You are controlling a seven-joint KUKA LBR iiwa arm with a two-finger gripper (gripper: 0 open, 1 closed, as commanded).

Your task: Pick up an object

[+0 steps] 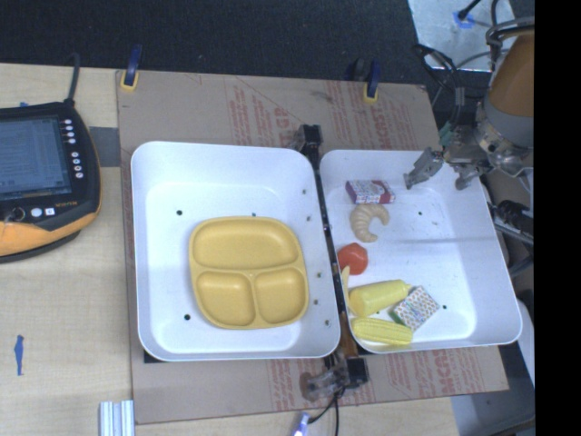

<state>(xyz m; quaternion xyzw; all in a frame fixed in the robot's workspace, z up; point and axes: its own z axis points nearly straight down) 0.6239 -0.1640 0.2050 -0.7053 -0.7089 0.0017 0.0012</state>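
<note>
Two-finger gripper (442, 171) spread wide, holding nothing, over right shallow white bin's (472, 243) far edge; bare floor below it, small pale croissant (369, 220) w/ other items toward left wall.

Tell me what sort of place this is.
Probably a robotics lab bench set up for grasping trials: two white bins clamped onto cardboard, toy food such as a croissant and corn, and a control pendant beside them.

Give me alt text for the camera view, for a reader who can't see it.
The end effector hangs open over the right bin's far right corner, holding nothing. That bin holds a wrapped packet, croissant, tomato, two corn cobs and a patterned block; the left bin holds a yellow divided tray.
</note>
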